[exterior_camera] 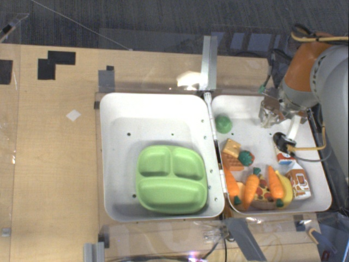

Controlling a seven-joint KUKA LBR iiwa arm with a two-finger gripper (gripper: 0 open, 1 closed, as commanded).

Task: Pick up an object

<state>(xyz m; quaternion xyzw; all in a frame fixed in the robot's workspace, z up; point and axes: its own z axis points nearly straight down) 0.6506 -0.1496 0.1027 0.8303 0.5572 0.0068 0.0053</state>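
Fingers (270, 115) hang at the right bin's (325, 201) far end, spread unclear, nothing visibly held. Approach step; green ball (223, 124) lies nearby. You'd shift over, then descend.

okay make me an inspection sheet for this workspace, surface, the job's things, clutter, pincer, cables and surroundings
Surface: wooden bench bearing two white bins, left bin and right bin.
Job's things: green ball, carrots, banana, carton and other toy food crowded along the right bin's near side.
Clutter: green divided plate in the left bin.
Pincer: pincer over the right bin's far right corner, nothing seen between its fingers.
Cables: yellow cable trailing beside the arm.
Surroundings: dark carpet beyond the bench.
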